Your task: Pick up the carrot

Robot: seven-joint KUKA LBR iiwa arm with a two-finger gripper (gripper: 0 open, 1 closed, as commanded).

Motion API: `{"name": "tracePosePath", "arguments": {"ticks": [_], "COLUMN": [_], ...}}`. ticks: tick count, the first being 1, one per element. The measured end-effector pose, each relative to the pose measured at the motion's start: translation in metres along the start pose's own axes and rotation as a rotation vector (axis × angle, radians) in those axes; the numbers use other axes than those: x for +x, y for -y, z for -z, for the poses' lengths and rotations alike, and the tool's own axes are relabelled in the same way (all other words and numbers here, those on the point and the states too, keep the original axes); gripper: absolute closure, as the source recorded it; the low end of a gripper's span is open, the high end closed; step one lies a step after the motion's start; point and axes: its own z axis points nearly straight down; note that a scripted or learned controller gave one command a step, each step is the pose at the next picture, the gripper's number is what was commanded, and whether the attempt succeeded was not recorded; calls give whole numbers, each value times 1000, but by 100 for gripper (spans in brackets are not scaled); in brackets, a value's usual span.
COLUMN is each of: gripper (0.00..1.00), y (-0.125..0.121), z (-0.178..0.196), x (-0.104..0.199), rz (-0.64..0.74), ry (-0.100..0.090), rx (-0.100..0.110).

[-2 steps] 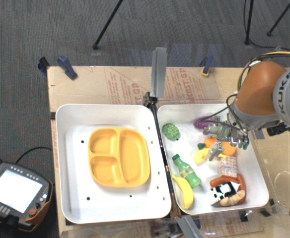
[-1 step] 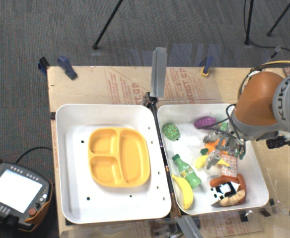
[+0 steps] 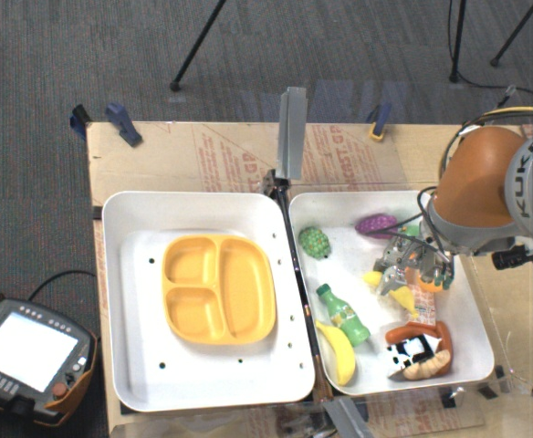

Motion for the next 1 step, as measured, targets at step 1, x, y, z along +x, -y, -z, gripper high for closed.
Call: {"name": "tracePosePath", "arguments": {"ticks": [1], "gripper": [100], "y": [50], "z": [109], "x": [2], "rz": [110], "ry": [11], "rx": [3]}}
